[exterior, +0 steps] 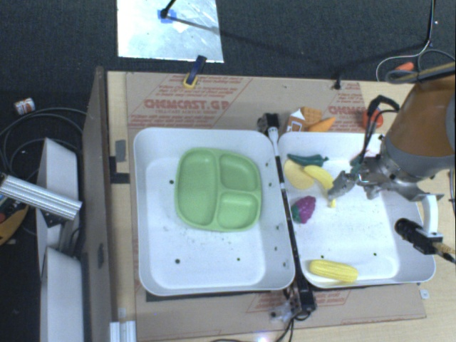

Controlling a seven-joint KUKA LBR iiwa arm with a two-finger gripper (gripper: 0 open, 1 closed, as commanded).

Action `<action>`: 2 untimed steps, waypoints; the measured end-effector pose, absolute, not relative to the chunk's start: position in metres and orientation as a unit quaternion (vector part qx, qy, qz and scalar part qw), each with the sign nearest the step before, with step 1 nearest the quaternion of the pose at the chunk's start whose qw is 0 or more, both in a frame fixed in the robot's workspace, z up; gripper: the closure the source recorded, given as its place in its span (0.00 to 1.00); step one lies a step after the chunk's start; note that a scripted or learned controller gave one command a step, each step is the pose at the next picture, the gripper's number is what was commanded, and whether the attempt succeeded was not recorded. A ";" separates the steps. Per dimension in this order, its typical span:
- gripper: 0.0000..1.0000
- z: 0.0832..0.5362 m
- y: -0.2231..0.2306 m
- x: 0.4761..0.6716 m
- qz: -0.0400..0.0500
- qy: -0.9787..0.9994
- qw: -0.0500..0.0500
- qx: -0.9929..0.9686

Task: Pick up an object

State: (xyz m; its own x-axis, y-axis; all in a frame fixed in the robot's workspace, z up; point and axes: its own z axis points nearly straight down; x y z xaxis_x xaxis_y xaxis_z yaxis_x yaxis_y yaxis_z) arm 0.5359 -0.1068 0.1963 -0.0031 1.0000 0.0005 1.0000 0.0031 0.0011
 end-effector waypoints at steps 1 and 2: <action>0.00 0.082 -0.088 0.569 0.002 0.709 0.003 0.705; 0.00 0.084 -0.089 0.553 0.000 0.708 -0.001 0.707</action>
State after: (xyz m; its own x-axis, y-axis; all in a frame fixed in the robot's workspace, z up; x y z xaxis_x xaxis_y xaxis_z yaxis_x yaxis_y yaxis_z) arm 0.5532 -0.0892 0.0840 -0.0012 1.0000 0.0002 1.0000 0.0012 -0.0015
